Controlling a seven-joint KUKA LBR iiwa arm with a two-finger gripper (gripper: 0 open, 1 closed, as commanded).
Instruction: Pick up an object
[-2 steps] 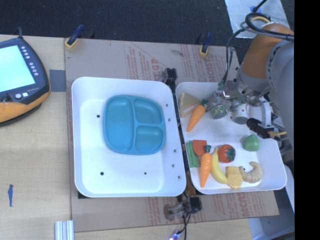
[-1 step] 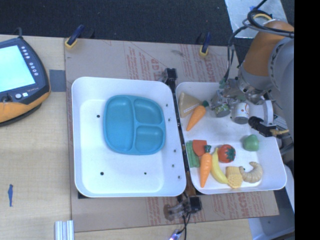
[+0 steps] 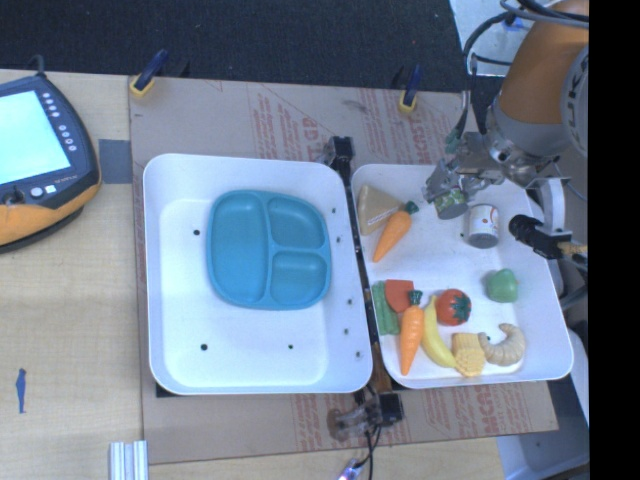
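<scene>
Bright, even light; slightly soft focus.

Orange-cased teach pendant [image 3: 35,163] at bench's left edge, two clamps [image 3: 148,73] holding brown cardboard sheet [image 3: 270,118]

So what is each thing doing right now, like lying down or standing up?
Blue tray: lying flat in the left bin, nothing in its sections.
Upper carrot: lying tilted in the right bin, tip against the sandwich wedge.
Lower carrot: lying flat beside the banana.
Tomato: resting by the banana.
Silver can: on its side.
Claw: low over the right bin.
</scene>
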